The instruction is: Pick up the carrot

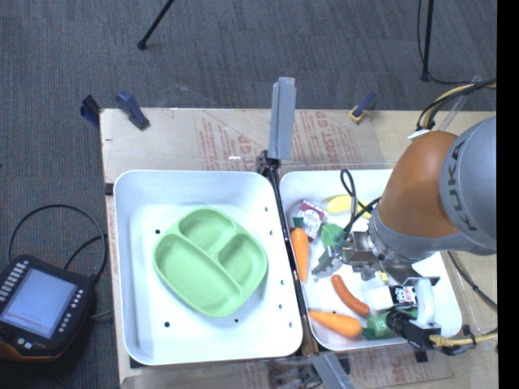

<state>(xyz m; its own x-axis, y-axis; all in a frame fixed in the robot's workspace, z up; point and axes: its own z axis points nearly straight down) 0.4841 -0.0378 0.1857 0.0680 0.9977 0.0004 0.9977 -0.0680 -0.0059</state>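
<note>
Two white bins on the worktop (pixel 203 132), left bin (pixel 130 217) with one green divided plate (pixel 211 260), right bin (pixel 324 343) with two carrots (pixel 300 252) (pixel 336 322), one sausage (pixel 349 295), tool (pixel 331 262) beside the upper carrot, fingers apart, gripping nothing, arm (pixel 430 193) hiding other items.

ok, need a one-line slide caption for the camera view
KUKA arm's pincer hovers in the right bin beside a carrot; green divided plate sits in the left bin.

Left bin (pixel 130 217): smooth white plastic, slight sheen. Plate (pixel 211 260) inside it: matt pale-green plastic. Carrot (pixel 301 252) right of that bin: glossy orange plastic. Bench (pixel 186 136) behind: rough brown cardboard. Floor (pixel 81 47): dark coarse carpet.
</note>
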